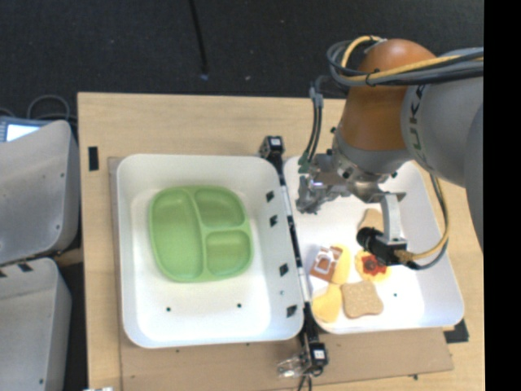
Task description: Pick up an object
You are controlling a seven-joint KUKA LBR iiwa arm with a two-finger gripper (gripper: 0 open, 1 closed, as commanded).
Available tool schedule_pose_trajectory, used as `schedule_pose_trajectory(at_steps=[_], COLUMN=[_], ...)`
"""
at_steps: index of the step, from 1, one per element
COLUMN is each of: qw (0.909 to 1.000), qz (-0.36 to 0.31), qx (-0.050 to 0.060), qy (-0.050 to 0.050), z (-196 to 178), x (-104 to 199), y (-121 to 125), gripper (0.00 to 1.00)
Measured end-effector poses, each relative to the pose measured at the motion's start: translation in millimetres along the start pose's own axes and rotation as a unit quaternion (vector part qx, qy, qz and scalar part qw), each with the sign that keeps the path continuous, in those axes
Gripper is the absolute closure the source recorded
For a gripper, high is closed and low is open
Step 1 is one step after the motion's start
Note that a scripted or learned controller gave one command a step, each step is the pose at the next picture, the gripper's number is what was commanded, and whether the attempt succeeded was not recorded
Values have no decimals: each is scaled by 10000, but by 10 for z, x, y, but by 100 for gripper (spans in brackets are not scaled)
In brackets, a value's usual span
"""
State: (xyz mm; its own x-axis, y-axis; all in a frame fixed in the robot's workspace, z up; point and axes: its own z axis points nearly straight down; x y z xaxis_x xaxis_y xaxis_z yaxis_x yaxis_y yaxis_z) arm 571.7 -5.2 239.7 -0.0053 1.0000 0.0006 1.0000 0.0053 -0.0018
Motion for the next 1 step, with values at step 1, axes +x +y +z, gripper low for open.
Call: schedule_pose_trajectory(at_steps=[1], qw=[10000], qz=[-8], qx=[-11], qy=[8], z=[-113], x=[476], y=[-215], gripper=[100])
